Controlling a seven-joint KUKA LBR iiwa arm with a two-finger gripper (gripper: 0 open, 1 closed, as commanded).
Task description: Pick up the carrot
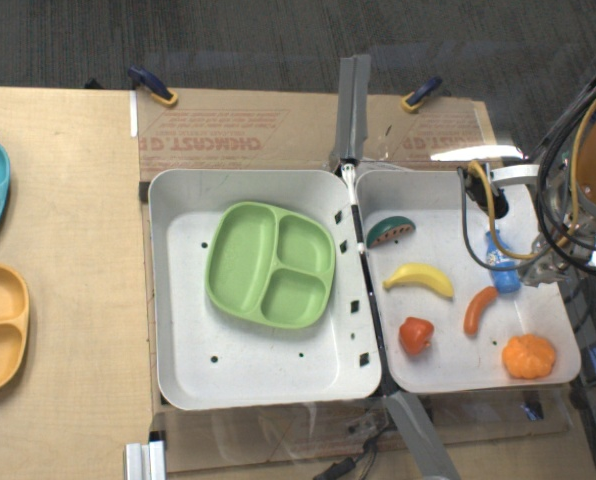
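The carrot [478, 310], a short orange-red stick, lies slanted on the floor of the right bin [448, 373], right of the banana. My gripper [504, 274], a small blue-tipped piece below the grey arm and its cables, hovers just above the carrot's upper right end. The carrot rests on the bin floor and does not look lifted.
The right bin also holds a yellow banana [421, 280], a watermelon slice [390, 231], a red pepper [416, 335] and an orange pumpkin-like fruit [529, 356]. A green divided plate [272, 264] sits in the left bin. Teal and orange plates lie at the far left.
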